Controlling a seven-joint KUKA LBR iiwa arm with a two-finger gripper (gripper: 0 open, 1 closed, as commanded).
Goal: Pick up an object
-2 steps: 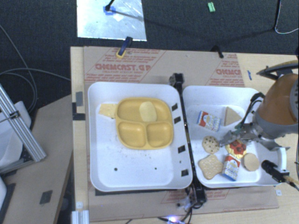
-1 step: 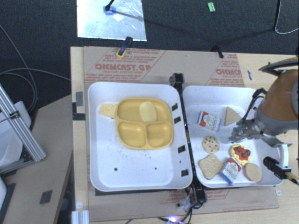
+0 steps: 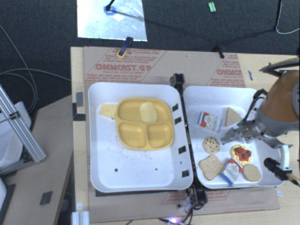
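The arm (image 3: 281, 102) comes in from the right and bends down over the right bin (image 3: 206, 95). Its fingers (image 3: 234, 134) point left, low over the bin, but they look like one grey blur, so it cannot be told how far apart they are or if they have hold of anything.

Just below the fingers lies a pizza slice toy (image 3: 241, 153) with red spots. Just above them is a tan wedge (image 3: 231, 116). To their left sit a small red and white packet (image 3: 209, 121) and a round chocolate chip cookie (image 3: 211, 145). Lower down are a tan cracker (image 3: 211, 167), a blue and white wrapper (image 3: 231, 171) and a round tan biscuit (image 3: 252, 173).

Far to the left of the fingers, the left bin (image 3: 101, 172) holds a yellow divided plate (image 3: 144, 124) with a pale oval piece (image 3: 148, 111) on it. A pale square piece (image 3: 108, 110) touches the plate's left edge. Both bins rest on the desk (image 3: 154, 64).
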